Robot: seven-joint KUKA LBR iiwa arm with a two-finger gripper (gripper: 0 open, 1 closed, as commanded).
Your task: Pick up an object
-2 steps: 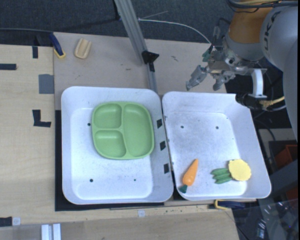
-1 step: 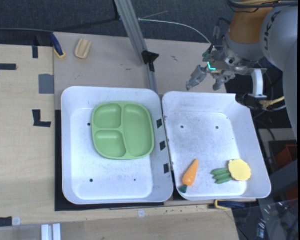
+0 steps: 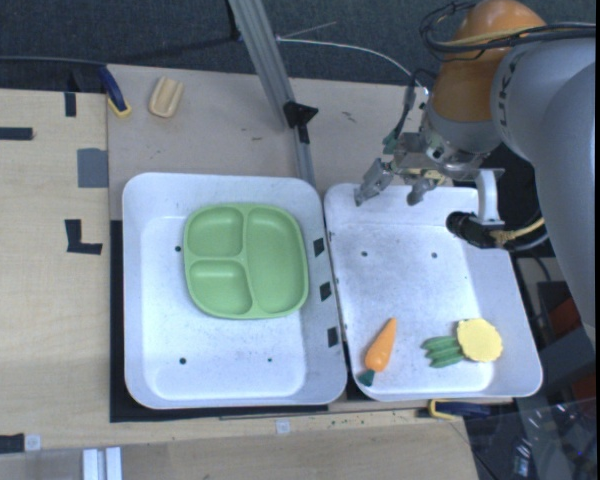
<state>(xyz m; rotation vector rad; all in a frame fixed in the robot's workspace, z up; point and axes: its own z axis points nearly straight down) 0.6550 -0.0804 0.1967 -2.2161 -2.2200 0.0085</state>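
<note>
My gripper (image 3: 392,188) hangs over the far edge of the right bin (image 3: 410,258), its two fingers spread apart with nothing between them. An orange toy carrot (image 3: 380,345) lies near the bin's front left corner. A yellow toy corn cob with green leaves (image 3: 467,343) rests at the front right. Both lie well in front of the gripper. In the left bin (image 3: 150,298) sits a green divided plate (image 3: 246,259).
A slanted metal pole (image 3: 270,63) rises behind the bins. A small tan object (image 3: 166,97) and a blue-yellow item (image 3: 114,92) lie on the bench at the back left. The arm's grey body (image 3: 550,118) covers the right side.
</note>
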